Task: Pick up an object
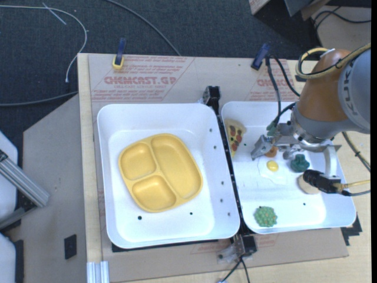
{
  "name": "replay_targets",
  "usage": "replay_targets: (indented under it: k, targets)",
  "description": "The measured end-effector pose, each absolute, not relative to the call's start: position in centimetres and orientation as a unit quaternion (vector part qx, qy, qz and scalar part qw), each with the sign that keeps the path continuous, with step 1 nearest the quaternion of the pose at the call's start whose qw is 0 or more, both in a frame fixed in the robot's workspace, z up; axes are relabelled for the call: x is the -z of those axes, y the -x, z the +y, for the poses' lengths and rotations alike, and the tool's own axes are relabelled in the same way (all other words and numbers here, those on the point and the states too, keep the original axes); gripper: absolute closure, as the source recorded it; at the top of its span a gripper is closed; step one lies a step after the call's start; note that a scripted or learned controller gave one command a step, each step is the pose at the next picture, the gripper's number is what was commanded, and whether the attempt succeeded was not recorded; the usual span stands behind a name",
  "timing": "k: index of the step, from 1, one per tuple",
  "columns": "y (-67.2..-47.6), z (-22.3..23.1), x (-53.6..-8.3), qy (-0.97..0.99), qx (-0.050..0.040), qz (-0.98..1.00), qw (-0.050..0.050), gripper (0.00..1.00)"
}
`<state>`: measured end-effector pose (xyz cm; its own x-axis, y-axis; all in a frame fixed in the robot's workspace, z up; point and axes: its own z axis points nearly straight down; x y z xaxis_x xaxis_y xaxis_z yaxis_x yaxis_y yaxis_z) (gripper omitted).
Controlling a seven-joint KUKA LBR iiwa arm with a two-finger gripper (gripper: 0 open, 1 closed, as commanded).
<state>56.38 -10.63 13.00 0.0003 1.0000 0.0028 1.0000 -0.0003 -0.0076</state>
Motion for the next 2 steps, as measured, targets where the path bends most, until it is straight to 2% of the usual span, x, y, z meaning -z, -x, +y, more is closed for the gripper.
replay_targets:
  k: [1, 2]
  targets:
    - [-56.6, -10.7, -14.4, 0.707, 0.0008, -0.707, 0.0, 1.0]
    - [-57.1, -10.0, -20.7, 0.706, 0.0025, -0.708, -0.003, 1.0]
